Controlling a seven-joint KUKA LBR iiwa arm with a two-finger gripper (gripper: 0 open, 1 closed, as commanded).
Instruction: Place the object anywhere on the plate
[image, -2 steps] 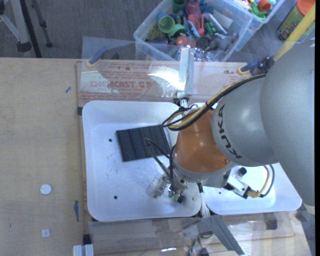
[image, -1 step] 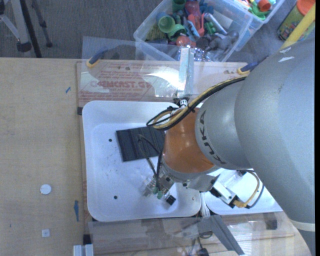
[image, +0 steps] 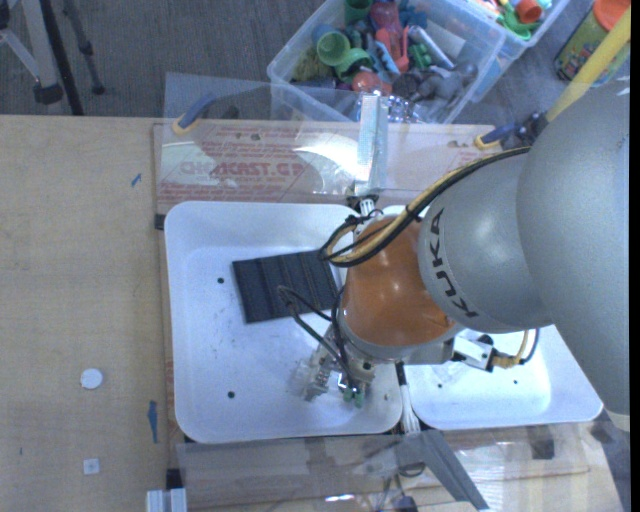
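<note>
A dark ribbed rectangular plate (image: 283, 287) lies flat in the upper middle of the left white bin (image: 200, 330). My gripper (image: 325, 380) hangs low over the front right part of that bin, below and to the right of the plate and apart from it. A small green object (image: 354, 397) shows right at the gripper's lower edge, close to the bin floor; whether it is held cannot be made out. The orange wrist band (image: 390, 295) and the grey arm (image: 530, 220) cover the plate's right end and the divide between the bins.
The right white bin (image: 500, 395) is mostly hidden under the arm. A clear box of colourful toys (image: 400, 50) stands behind the bins, past a cardboard strip (image: 250, 165). Bare wooden bench (image: 70, 300) lies to the left.
</note>
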